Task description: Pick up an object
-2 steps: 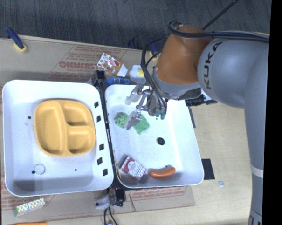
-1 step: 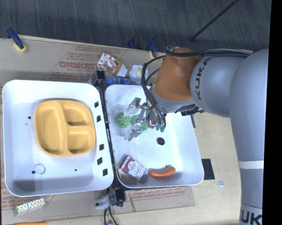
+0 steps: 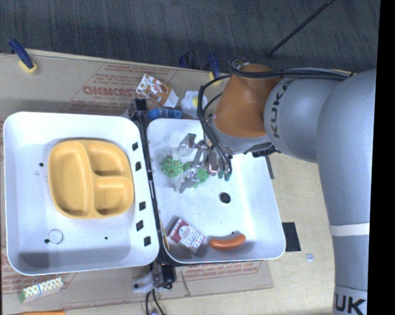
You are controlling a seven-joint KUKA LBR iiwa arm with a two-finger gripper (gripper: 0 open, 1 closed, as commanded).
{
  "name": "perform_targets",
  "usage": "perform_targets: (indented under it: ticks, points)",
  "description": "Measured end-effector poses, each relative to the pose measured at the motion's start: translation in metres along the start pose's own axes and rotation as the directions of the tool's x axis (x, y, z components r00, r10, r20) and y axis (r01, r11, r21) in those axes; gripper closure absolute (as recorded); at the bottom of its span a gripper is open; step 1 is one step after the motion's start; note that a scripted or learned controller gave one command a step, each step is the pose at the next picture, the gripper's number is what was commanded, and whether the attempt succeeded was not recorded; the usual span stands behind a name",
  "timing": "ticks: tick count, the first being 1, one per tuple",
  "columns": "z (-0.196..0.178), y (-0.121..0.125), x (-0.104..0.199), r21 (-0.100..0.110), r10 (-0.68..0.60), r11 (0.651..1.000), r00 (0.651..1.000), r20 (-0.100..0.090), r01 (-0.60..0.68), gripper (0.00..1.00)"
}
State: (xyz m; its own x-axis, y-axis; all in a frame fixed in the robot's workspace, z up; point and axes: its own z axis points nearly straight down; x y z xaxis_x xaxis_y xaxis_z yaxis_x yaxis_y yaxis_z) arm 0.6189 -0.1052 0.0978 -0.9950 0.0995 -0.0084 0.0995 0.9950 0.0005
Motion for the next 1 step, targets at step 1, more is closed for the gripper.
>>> perform_targets:
  ticks: [1]
  points:
    - [-0.0004,0.0045,-0.0002,0.004,-0.032,0.999,0.999,0.004,0.032,0.0]
